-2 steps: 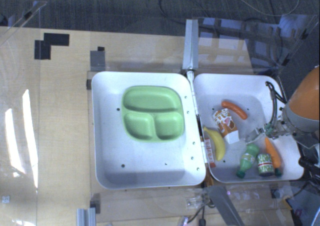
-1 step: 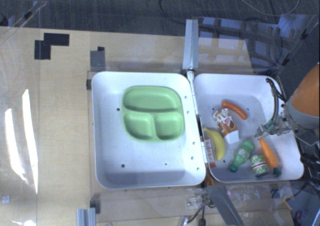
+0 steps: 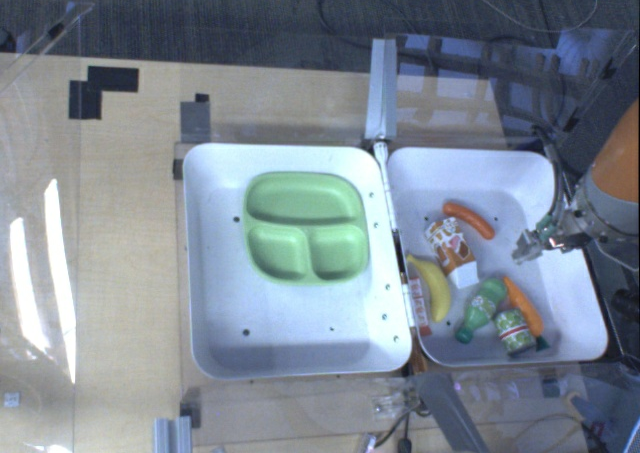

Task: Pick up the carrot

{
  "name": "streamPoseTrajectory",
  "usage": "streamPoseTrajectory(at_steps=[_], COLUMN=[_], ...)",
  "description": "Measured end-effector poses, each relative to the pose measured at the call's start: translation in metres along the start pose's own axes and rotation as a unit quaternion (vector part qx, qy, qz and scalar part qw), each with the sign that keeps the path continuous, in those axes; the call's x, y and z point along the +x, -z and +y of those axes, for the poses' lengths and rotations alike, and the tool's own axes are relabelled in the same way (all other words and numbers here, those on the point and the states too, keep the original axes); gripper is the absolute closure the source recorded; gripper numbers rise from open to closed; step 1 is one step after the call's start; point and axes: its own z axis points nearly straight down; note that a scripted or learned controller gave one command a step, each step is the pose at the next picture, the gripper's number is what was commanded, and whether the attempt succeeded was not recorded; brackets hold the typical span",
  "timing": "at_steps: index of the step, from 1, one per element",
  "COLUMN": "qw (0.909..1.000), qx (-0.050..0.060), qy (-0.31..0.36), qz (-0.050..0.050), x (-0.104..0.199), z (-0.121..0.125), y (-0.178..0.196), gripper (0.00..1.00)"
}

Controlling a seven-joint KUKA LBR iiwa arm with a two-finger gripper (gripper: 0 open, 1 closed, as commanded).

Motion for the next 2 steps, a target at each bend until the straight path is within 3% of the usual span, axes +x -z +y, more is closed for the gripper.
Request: streamPoseTrajectory(at_steps=[1,2], qw=[1.0,0.9962], qx=[0.0,-0.002], qy=[0.0,0.087], qz=[0.0,-0.001], x=[0.0,-0.01], z=[0.0,-0.025], y=[0.0,-0.104], gripper=[0.0,0.0])
